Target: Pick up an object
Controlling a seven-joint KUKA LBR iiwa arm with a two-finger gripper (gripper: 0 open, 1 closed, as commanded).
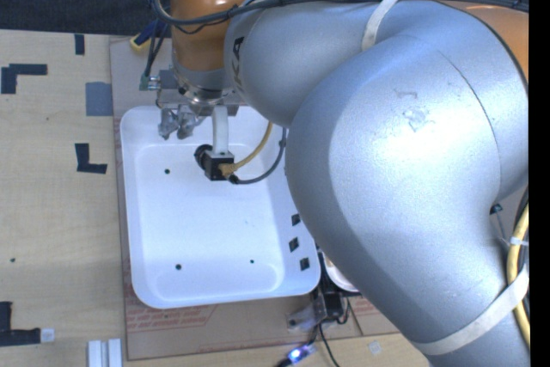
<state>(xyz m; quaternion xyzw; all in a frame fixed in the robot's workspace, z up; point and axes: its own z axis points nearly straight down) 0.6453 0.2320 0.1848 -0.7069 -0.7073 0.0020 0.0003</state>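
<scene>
My hand (177, 126) hangs over the far rim of the white bin (142, 211) on the surface (51, 211), whether clenched or released I cannot tell, nor can I tell where any object to pick lies, my grey arm (387, 142) covering everything to the right.

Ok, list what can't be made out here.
1. Everything right of the bin: in the camera view the arm covers it, so what lies there can't be told.
2. The bin's far right corner: hidden behind the arm.
3. Gripper: small and blurred against the bin's rim, so whether it holds anything can't be told.
</scene>
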